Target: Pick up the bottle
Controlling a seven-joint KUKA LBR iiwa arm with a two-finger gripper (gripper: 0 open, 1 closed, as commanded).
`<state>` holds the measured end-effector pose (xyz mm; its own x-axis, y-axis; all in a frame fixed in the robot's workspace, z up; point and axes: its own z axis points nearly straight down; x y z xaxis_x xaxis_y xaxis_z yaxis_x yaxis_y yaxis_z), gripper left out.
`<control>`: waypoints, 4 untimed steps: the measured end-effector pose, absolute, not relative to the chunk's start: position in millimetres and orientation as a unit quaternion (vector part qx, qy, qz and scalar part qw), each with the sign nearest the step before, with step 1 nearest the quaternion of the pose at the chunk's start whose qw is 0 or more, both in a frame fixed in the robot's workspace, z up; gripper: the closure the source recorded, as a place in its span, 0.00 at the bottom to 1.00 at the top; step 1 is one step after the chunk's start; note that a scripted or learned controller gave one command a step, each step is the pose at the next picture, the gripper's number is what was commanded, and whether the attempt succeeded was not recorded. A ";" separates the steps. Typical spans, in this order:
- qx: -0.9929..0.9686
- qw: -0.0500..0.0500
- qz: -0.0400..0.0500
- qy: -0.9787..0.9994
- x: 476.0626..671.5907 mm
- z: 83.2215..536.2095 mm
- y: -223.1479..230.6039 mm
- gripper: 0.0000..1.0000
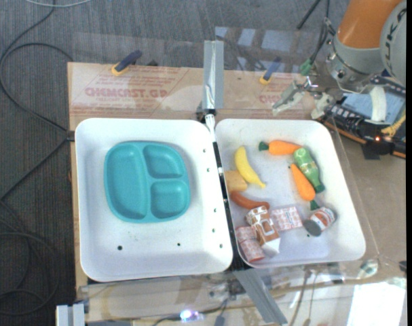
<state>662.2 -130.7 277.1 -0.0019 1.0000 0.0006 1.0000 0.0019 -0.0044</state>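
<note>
The left bin point(90, 250) carries a teal divided plate point(148, 180). The right bin point(345, 243) carries the bottle point(308, 169), a green item lying on its side near the bin's right wall, between the upper carrot point(282, 147) and the lower carrot point(303, 183), touching or nearly touching both. Its long axis runs from upper left to lower right; the narrower end appears to point lower right, judged from shape alone. The end effector point(292, 97) hangs beyond the right bin's far rim, empty, fingers spread apart. The bottle therefore lies toward the camera from the end effector and slightly to the right.
</note>
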 end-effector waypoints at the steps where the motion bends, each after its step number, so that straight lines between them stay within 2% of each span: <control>1: -0.768 0.002 0.002 -0.640 668.7 207.9 -187.3 0.00; 2: -0.778 0.001 0.003 -0.628 628.9 167.0 -212.3 0.00; 3: -0.761 0.001 0.003 -0.649 621.8 160.9 -217.1 0.00; 4: -0.769 0.002 0.002 -0.640 629.1 133.0 -216.7 0.00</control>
